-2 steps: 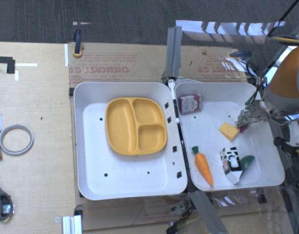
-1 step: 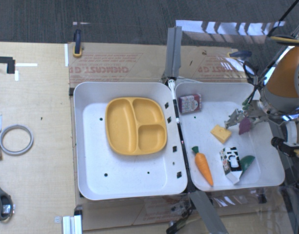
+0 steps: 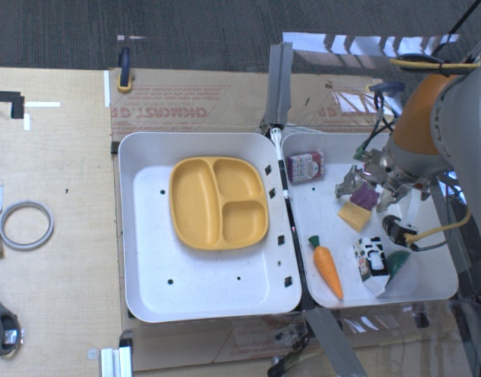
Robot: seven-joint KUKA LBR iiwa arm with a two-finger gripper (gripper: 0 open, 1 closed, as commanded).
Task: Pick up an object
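While the arm reaches in from the right over the right-hand bin, findings are as follows.

Purple block (image 3: 365,196): sits up against the gripper's metal fingers at the upper middle of the right bin (image 3: 428,285); whether it is actually pinched between them, I cannot tell.
Gripper (image 3: 371,184): low over the right bin, fingers pointing left and downward; whether the claw is apart or together cannot be told from this angle.
Tan block (image 3: 353,215): just below and left of the purple block, touching or nearly touching it, lying on the bin floor.
Carrot (image 3: 327,269): orange with a green top, lying at a slant near the bin's left wall, well below the gripper.
Purple packet (image 3: 305,166): near the upper left corner of the right bin, apart from the gripper.
Black-and-white item (image 3: 371,258): lower right part of the bin, beside a dark green piece (image 3: 399,262); details too small to make out.
Arm (image 3: 420,124): grey with an orange band, entering over the bin's right side, cables trailing beside it.
Left bin (image 3: 146,289): holds a yellow divided plate (image 3: 218,203) with three compartments, set near its centre.
Bench (image 3: 60,289): a grey ring (image 3: 24,225) lies well left of the bins.
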